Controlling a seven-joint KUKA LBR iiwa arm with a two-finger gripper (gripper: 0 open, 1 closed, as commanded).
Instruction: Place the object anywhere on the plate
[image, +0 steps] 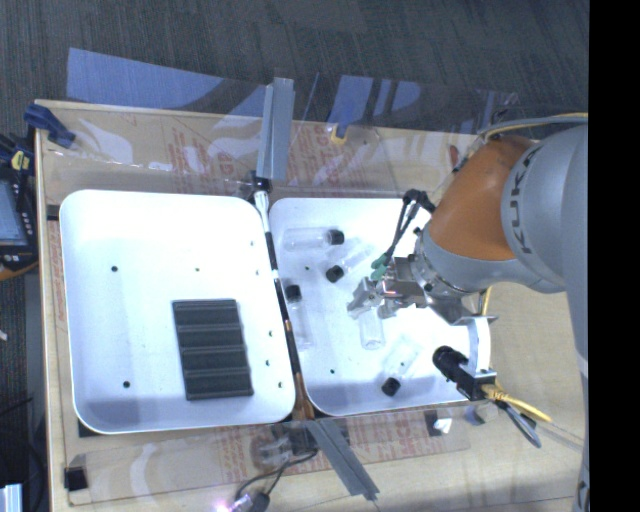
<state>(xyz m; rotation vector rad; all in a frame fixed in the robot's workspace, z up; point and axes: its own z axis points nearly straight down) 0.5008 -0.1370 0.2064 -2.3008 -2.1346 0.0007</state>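
a: big stuff first, all relative to the divider (270, 250) btw the bins?

b: counter (150, 150) under everything. arm (520, 215) comes in from the far side of the right bin (340, 395), well away from the divider. left bin (120, 230) touches the divider on its other side, w/ the dark ribbed plate (212, 349) lying near the divider, toward the front.

a: and the object?

b: looks like clear vials w/ black caps scattered in the right bin: one (312, 239) just beside the divider at the back, one (397, 363) further out at the front, loose caps (292, 292) close to it. can't say which is the target.

a: end effector?

b: end effector (372, 295) sits over mid right bin, something clear at its tip, but too blurry. can't tell if it's wide, narrow or holding anything.

a: doing it well?

b: imo confirm a vial is actually pinched before lifting, clear the divider w/ height, then lower flat along the plate's ribs so it doesn't roll off.
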